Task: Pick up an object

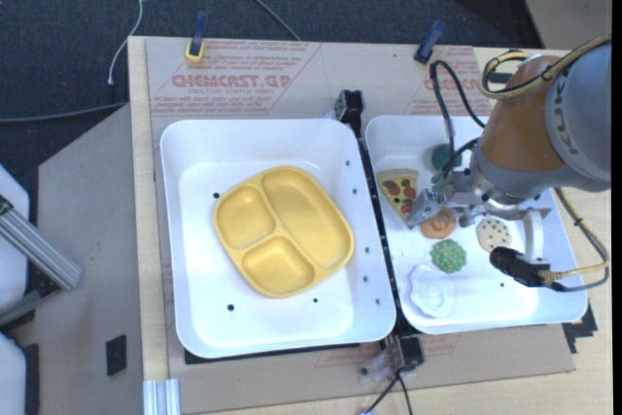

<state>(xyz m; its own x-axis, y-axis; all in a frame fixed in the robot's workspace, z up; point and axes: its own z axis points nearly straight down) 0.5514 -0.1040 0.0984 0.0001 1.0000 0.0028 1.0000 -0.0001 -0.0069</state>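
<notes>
Tool low in the right bin, tip among the toy food. Cannot tell how far open, nor whether anything is gripped; wrist hides the tip.

Orange round piece just beneath the tip, possibly touching. Pizza slice close beside, toward the left bin. Green bumpy piece a little nearer the camera. Speckled cookie under the wrist.

Best bet: settle on the orange piece, centre over it, avoid nudging the pizza slice, close fully before lifting straight up.

Yellow divided tray well off in the left bin.
</notes>
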